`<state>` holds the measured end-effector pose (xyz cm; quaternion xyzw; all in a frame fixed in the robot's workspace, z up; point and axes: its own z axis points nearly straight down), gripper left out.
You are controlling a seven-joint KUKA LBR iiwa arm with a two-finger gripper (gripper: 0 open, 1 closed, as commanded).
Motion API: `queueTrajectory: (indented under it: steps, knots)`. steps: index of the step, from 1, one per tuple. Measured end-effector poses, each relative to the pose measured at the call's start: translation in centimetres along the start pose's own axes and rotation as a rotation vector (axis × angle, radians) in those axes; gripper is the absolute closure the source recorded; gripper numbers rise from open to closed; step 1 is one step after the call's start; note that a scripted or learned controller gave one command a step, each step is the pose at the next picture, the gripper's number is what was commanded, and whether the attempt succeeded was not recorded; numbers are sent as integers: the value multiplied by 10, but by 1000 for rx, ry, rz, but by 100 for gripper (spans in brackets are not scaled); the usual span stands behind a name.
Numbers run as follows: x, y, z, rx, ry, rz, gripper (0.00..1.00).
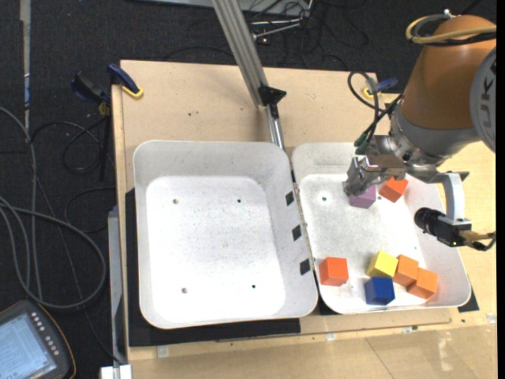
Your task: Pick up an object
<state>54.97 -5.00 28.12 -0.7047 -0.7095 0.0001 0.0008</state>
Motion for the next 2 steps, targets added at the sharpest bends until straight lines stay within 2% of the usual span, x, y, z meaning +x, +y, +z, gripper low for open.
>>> queueTrajectory:
  steps: [2]
  knots:
    - [98, -24, 39, 2, 1, -1, 100]
